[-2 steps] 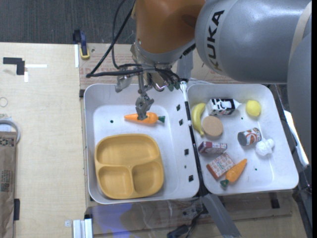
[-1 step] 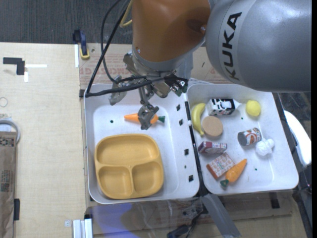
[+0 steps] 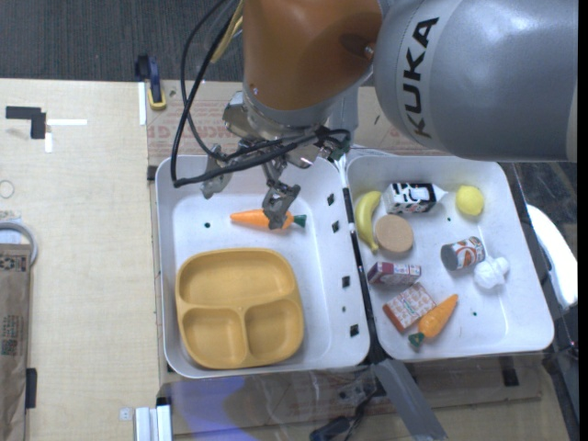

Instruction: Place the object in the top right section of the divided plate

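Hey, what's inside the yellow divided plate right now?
The divided plate in the left bin shows nothing in its three sections, and nothing covers them. The carrot lies on the bin floor just above the plate, with the gripper at it.

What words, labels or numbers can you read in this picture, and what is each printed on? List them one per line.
"KUKA": on the grey arm.
Red lettering on the cardboard strip behind the bins: too cut off to read.
Labels on the can, the small carton and the red box: too small to read.
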Tool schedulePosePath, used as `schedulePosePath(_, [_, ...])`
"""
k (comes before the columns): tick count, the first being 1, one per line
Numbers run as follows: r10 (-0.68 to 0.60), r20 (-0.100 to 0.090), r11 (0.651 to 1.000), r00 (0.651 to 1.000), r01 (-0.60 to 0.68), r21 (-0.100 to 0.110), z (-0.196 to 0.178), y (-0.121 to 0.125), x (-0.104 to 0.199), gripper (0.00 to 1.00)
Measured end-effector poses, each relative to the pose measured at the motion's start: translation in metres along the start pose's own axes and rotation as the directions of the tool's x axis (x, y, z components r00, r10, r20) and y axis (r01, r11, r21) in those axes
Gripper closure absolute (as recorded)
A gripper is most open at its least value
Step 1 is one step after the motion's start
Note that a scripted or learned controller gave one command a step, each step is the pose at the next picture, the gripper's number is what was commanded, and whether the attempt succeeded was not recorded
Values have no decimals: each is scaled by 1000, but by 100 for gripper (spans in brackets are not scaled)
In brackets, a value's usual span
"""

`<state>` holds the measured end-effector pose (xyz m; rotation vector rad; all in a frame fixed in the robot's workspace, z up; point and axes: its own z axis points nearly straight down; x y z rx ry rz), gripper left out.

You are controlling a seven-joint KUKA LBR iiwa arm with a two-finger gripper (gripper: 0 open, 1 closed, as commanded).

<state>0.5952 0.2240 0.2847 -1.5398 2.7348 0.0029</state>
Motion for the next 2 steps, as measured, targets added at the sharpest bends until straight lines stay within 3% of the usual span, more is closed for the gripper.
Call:
schedulePosePath(1, [-188, 2, 982, 982, 188, 2, -72, -46, 2, 0])
schedulePosePath(2, [-298, 0, 954, 954, 298, -1, -46, -47, 2, 0])
